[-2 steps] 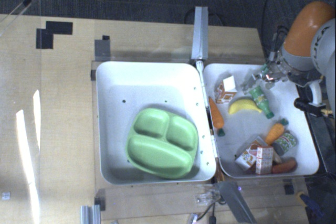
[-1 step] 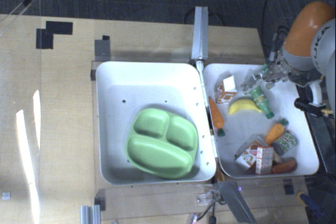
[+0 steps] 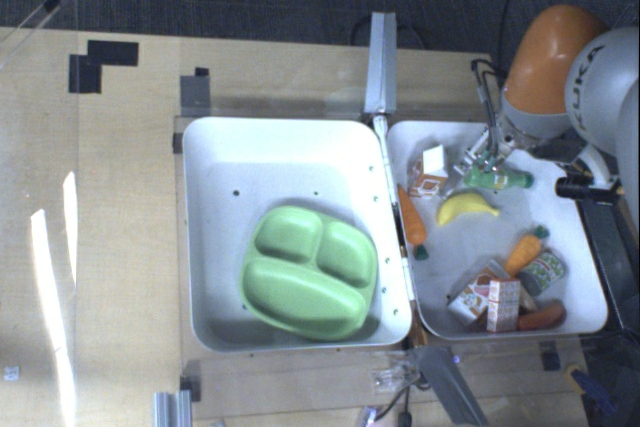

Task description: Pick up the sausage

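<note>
We start at the far left, where the pale wooden table (image 3: 110,245) shows a clear sheet catching glare and a few black marks in the upper left of the frame. Moving right, we reach the left bin (image 3: 210,165), white and shallow, and in its lower middle sits a green divided tray (image 3: 310,270), tilted a little, with three compartments. Across the metal divider (image 3: 381,65) we come to the right bin (image 3: 585,245). Along its left wall lies a carrot (image 3: 412,218), pointing down the frame. Just right of it, near the upper part of the bin, we see a small white-and-red carton (image 3: 430,173), and below that a yellow banana (image 3: 467,208). Above the banana lies a green bottle (image 3: 498,179), and right over its left end we find the end effector (image 3: 484,158), coming down from the grey arm (image 3: 600,85) with its orange band in the upper right of the frame. We cannot tell whether it is apart or together from here. Down in the lower right of the bin we spot a second carrot (image 3: 524,252), a green-labelled packet (image 3: 545,270) beside it, and a red-and-white carton (image 3: 487,300). The sausage (image 3: 540,318) lies at the bin's bottom edge, touching that carton's right side, well apart from the end effector
</note>
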Robot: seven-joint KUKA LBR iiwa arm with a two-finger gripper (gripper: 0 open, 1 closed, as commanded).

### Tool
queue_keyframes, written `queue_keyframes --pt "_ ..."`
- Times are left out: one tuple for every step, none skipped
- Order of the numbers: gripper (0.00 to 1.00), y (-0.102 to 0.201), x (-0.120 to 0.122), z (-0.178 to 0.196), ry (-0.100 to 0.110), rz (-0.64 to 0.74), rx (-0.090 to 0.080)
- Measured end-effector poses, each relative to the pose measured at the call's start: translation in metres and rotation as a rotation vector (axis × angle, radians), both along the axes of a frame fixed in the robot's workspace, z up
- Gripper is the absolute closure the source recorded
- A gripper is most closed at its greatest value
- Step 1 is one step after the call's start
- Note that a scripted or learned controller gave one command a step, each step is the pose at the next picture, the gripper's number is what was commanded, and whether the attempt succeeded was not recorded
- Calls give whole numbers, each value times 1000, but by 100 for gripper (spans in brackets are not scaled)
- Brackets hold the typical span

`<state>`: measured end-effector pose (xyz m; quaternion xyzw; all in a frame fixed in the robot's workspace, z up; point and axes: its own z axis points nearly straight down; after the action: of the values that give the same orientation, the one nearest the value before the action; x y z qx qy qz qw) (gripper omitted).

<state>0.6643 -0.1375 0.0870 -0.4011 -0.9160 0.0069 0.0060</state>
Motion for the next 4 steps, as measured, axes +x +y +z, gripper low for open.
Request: queue_keyframes --pt "0 -25 1 -1 -13 -228 16" --pt "0 -57 7 -1 -11 -487 15" --pt "0 -28 0 0 -9 -141 -6" --pt "0 -26 1 0 -8 -140 -4"
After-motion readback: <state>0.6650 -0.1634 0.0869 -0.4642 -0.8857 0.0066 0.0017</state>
